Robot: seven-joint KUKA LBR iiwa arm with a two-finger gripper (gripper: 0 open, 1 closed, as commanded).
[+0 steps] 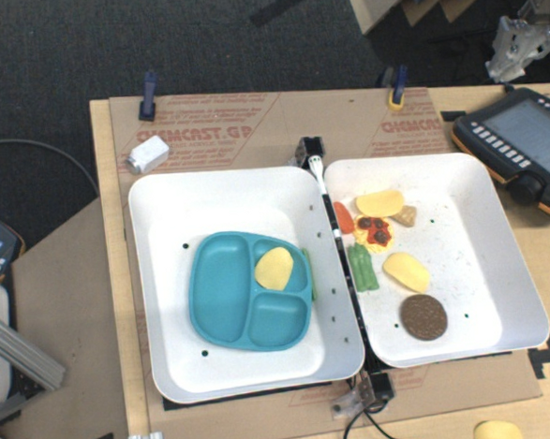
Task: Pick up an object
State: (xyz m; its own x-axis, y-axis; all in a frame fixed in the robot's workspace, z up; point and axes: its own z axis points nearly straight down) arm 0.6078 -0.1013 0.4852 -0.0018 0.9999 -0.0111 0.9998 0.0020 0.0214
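Front edge: you see a yellow rounded lump (496, 431) on the bench, just below the right bin.
Right bin (502, 245): shallow, white, glossy plastic with rounded corners; it touches the left bin along a black strip (335, 238).
Food pieces: you have a brown textured disc (423, 316), a smooth yellow wedge (406, 271), a green ridged stick (362, 266), a dark red and yellow bit (376, 231), a flat yellow slice (379, 203), a tan chunk (405, 216) and an orange piece (343, 217), all loosely clustered in the right bin.
Left bin (166, 268): holds a teal divided tray (228, 292), matte, with a yellow oval piece (275, 268) in its upper right compartment.
Surroundings: blue clamp (147, 96), yellow clamp (397, 86), white block (148, 154), black handheld controller (518, 136).
Writing: red print on the cardboard (249, 122) reads partly "CAST"; the rest you cannot read.
Pincer: you cannot tell its state.
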